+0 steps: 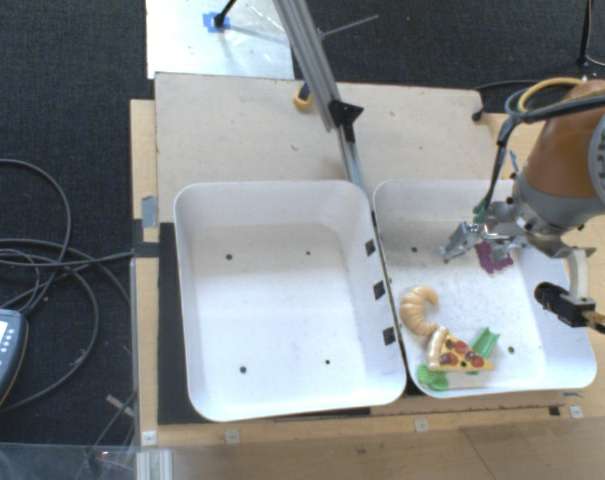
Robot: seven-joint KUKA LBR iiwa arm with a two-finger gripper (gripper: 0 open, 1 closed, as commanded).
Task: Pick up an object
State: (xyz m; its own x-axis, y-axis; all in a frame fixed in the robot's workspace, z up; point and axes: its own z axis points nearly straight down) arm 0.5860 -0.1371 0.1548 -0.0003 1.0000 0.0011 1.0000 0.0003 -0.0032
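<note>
step: reach, nothing held | pincer [464, 240] fingers spread wide, over right bin [567, 368] | purple toy [495, 258] at its 4 o'clock | next: shift, descend, close

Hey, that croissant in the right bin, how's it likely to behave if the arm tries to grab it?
The croissant looks like a moulded toy, so probably stiff and light. Its curved, rounded shape may let it slip or pivot out of a pinch across the hump. It lies close to the pizza slice, touching or nearly so, and a push could shove that along too.
</note>
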